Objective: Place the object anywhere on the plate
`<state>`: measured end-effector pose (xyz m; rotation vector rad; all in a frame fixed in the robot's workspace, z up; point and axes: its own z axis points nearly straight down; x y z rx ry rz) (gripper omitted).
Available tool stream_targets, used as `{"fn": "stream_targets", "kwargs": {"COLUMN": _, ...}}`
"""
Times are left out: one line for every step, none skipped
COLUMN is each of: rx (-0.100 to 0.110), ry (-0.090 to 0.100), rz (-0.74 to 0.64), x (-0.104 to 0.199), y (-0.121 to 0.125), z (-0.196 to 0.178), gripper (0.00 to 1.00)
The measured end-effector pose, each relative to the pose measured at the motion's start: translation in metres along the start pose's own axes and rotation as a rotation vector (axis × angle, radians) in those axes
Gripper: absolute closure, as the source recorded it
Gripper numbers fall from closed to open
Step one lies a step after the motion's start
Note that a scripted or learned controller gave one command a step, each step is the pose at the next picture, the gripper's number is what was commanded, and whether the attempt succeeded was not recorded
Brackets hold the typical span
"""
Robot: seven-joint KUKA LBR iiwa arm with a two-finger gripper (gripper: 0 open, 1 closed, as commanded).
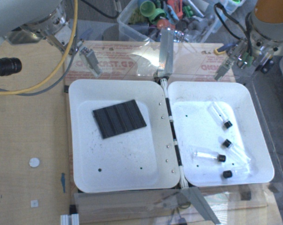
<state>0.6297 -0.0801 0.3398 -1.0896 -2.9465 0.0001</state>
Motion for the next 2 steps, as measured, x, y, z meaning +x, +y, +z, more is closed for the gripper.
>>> {"fn": "stream_targets", "kwargs": {"rx": -0.004, "ry": -0.004, "rz": 1.083, "x": 0.026, "y": -0.020, "z": -0.092, "gripper": 1.00}}
{"fn": "stream_targets", "kwargs": {"rx": 0.001, "ry": 0.001, "rz": 0.582, "x": 0.057, "y": -0.033, "z": -0.066, "gripper": 1.00}}
